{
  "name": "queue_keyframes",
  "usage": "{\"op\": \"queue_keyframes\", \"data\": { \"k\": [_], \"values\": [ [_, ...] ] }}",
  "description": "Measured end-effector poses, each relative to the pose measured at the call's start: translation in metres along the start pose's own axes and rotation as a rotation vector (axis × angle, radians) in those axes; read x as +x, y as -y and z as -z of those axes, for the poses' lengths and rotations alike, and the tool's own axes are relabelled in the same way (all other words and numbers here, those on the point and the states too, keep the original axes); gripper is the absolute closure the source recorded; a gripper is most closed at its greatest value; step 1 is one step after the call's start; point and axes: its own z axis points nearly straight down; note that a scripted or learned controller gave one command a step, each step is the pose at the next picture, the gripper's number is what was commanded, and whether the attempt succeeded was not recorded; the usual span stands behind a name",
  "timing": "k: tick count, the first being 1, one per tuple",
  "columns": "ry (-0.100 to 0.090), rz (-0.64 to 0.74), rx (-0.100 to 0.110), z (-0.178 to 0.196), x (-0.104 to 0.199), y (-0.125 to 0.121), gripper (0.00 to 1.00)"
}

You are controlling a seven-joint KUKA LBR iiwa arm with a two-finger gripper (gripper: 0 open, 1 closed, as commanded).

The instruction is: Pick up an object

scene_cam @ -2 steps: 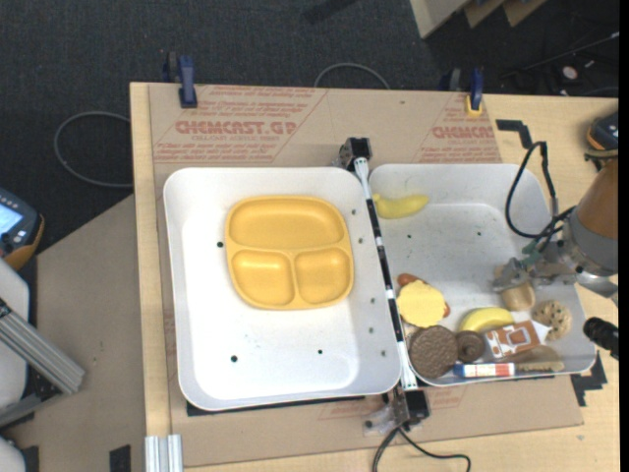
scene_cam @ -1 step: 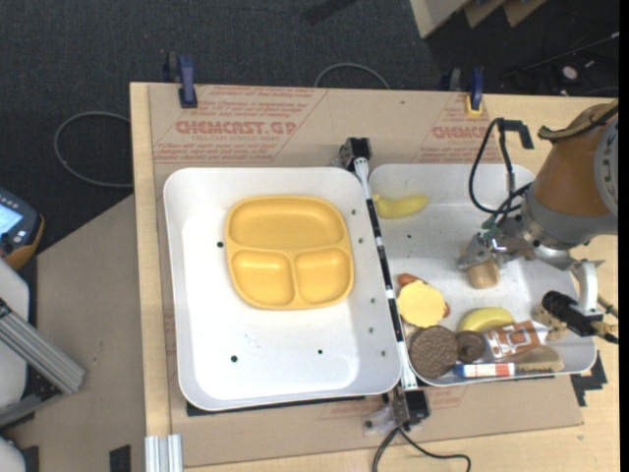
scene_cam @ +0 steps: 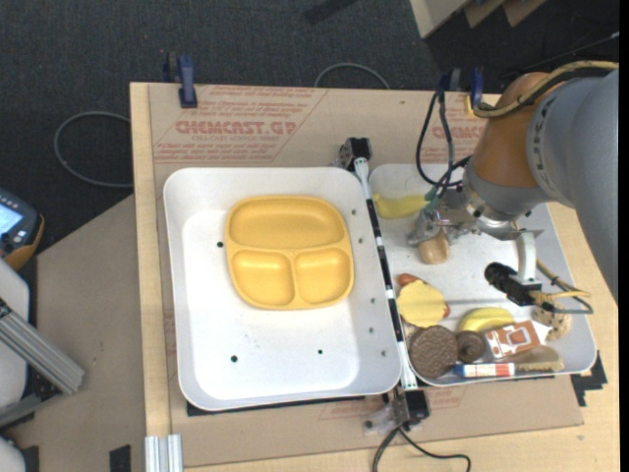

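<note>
Down in the right bin [scene_cam: 580, 293], the claw [scene_cam: 433, 232] hovers low over a small tan object [scene_cam: 432, 251], presumably to grab it; whether it is spread or pinching, I cannot tell. Well beyond it, the yellow divided tray [scene_cam: 290, 249] fills the left bin [scene_cam: 197, 293].

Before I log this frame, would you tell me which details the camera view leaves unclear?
- Gripper: the wrist above covers it, so finger state and any contact with the tan piece are unreadable.
- Right bin: the arm hides its far right corner.
- Pale yellow item: partly behind cables, identity unclear.
- Printed carton: lettering too small to read.
</note>
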Motion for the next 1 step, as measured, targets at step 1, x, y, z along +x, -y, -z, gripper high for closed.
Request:
{"op": "queue_keyframes", "data": {
  "k": [1],
  "values": [
    [0.001,-0.002,-0.006,0.1066,0.0520,-0.0128,1.00]
  ]
}}
